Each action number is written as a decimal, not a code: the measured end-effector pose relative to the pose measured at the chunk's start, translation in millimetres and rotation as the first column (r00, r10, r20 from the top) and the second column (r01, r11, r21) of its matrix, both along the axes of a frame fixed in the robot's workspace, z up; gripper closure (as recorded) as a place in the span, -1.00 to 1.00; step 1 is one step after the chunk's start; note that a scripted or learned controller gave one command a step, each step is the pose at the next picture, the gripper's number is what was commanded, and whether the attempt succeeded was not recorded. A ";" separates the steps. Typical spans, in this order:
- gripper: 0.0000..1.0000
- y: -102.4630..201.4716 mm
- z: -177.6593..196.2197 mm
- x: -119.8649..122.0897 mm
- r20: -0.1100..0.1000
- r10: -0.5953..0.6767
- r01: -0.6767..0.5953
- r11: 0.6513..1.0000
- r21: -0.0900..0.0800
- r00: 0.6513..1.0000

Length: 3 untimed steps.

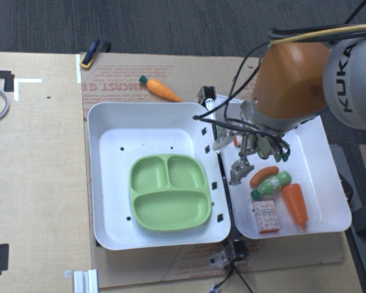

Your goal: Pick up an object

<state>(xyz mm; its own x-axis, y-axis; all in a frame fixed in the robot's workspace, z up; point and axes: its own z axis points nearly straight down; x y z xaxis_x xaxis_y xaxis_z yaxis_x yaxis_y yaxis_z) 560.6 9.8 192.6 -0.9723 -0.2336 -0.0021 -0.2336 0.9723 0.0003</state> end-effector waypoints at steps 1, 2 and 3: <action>-1.00 -50.1 0.3 -18.5 0.001 0.092 -0.092 0.996 0.000 0.996; -1.00 -117.4 -66.3 -30.1 0.001 0.131 -0.131 0.991 0.000 0.991; -1.00 -120.5 -97.5 -13.3 0.000 0.360 -0.360 0.933 0.001 0.933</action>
<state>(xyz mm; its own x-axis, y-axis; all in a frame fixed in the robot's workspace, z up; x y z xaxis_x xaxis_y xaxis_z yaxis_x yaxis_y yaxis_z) 547.3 -110.7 95.1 -0.8232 -0.5677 -0.0027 -0.5677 0.8232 0.0009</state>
